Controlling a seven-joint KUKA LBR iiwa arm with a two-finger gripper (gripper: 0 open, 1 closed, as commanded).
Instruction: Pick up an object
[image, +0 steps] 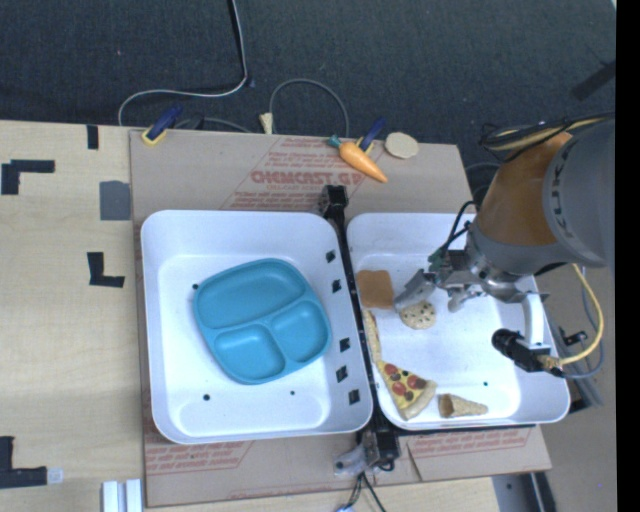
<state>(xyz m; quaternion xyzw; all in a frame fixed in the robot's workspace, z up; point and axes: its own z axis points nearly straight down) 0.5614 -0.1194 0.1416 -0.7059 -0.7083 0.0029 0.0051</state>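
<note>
Arm (545, 205) reaches in over right bin (500, 400). Left bin (160, 300) holds blue plate (262, 318), well left of cookie. Gripper (425, 293) hangs just above cookie (418, 315); can't tell how far it's open, nothing visibly in it. Toast (375, 288) sits left of cookie, pizza (404, 387) below it. Step: approach, pre-grasp prob. Next: drop straight onto cookie, close, lift w/o nudging toast.

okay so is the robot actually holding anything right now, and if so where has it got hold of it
Nothing is visibly held. The gripper hangs just above the cookie in the right bin, with nothing seen between its jaws.
</note>
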